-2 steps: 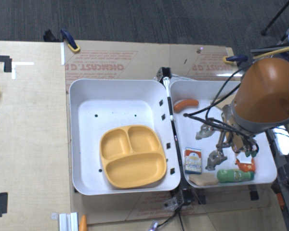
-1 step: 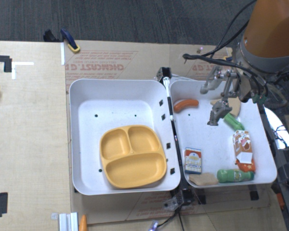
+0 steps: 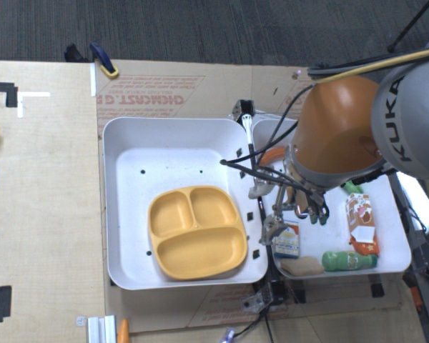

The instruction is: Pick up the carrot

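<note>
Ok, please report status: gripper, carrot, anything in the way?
Gripper low over right bin, near small box. Carrot likely the orange tip under the arm, mostly hidden. Arm and cables cover it.

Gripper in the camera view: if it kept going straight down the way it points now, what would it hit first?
Probably the small blue-and-white carton lying in the right bin, directly under the gripper. Depth is hard to judge from this slant, so it could instead meet the bin floor beside it.
</note>
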`<act>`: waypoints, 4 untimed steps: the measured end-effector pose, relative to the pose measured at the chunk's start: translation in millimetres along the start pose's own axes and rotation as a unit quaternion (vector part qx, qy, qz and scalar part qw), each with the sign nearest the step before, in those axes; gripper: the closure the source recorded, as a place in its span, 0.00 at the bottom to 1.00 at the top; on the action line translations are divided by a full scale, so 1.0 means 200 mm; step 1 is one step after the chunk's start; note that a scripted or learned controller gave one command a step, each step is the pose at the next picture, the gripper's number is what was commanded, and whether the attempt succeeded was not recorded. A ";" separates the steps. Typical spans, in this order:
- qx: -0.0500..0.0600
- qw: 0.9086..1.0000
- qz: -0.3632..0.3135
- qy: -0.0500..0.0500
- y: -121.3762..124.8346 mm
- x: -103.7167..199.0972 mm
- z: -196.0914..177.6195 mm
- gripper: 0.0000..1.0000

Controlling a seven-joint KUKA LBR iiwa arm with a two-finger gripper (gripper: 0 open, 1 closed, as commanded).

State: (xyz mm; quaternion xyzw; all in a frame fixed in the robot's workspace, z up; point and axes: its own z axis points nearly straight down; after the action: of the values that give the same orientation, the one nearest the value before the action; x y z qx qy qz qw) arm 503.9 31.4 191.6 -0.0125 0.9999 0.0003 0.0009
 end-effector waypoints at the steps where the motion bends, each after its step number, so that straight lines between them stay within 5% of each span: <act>1: 0.000 0.996 -0.085 -0.001 0.35 0.06 0.43 0.00; 2: 0.000 0.997 -0.082 -0.012 0.34 0.02 0.38 1.00; 4: 0.000 0.996 -0.083 -0.019 0.35 -0.01 0.29 1.00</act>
State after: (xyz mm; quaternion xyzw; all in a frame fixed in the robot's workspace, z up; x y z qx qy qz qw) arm 503.9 101.1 132.9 -0.0958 0.9952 0.0009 0.0195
